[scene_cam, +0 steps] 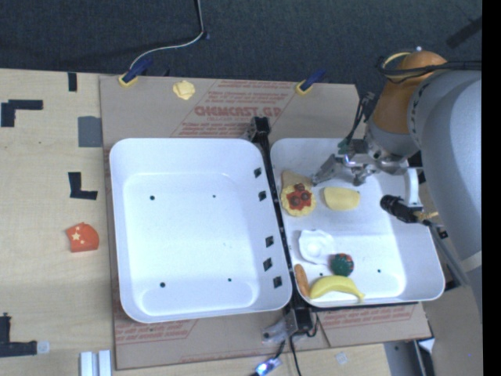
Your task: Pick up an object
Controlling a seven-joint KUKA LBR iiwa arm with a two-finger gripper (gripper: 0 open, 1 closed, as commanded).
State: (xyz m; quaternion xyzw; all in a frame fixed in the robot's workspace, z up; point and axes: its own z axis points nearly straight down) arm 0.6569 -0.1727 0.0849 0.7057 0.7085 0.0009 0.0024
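The claw (342, 168) hangs over the back part of the right bin (407, 276), below the arm's orange band (395, 104). A thin grey finger (324, 169) slants out toward the view's left and down, and a second metal part sits under the wrist, but from this height I cannot tell how wide the claw stands, and nothing shows between its tips, so I judge it has hold of nothing.

The nearest thing is the pale yellow lump (342, 199), just beside the claw on the side toward the view's bottom, lying on the bin floor with its long axis running left to right. That is the relation the next move turns on: a short drop and a small shift toward the front of the bin would put the claw over it, and the fingers would best close across its short width.

A little farther out, to the view's left of the lump, the pizza slice (298, 197) lies flat against the wall between the bins. Toward the front lie the white piece (313, 245), the small green and red toy (340, 264), and the banana (337, 289), curved along the front wall, with a thin orange stick (300, 279) touching its left end. These are well apart from the claw.

The left bin (129, 163) lies across the divider. Out on the tabletop sit an orange block (83, 237) and a yellow scrap (184, 90).
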